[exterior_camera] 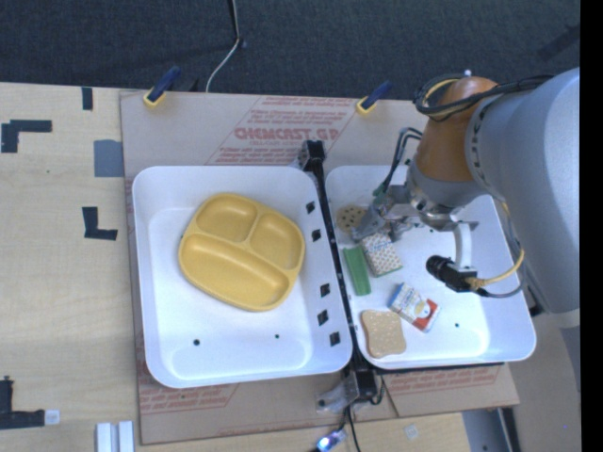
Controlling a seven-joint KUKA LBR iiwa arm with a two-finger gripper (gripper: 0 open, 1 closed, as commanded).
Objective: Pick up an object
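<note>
The right bin (490,332) holds several small items: a round tan cracker (350,217), a checkered packet (382,253), a green bar (357,270), a small blue, white and red carton (413,306) and a slice of toast (383,332). My gripper (382,217) hangs low over the bin's upper left, between the cracker and the checkered packet. It stands just above the packet's top edge. The arm's grey body and orange band (452,139) cover the bin's upper right.
A yellow divided plate (242,250) lies in the left bin (160,318). A black divider (325,252) runs between the two bins. A black cable fitting (450,273) sits over the right bin's middle. Clamps hold the cardboard at the back.
</note>
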